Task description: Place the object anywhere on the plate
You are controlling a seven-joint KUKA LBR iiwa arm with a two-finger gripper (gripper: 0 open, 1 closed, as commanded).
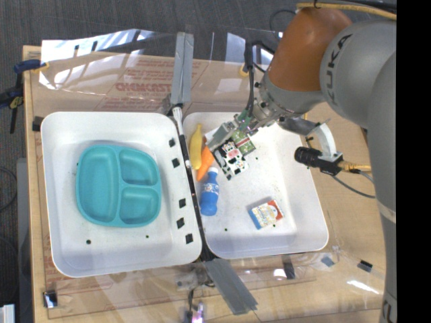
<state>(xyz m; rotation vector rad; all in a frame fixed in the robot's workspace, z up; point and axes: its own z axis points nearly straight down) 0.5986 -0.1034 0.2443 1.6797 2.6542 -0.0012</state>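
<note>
The hand (pixel 232 155) hangs over the right bin (pixel 306 231), just right of the banana (pixel 195 147) and carrot (pixel 204 165); its grip cannot be told.

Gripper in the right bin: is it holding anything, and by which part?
Cannot be told. The gripper sits low beside the banana and carrot, with nothing visibly between its fingers.

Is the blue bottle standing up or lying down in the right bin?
Lying down. The blue bottle rests on its side on the right bin's floor, white cap pointing toward the orange item above it, beside the bin's left wall.
</note>
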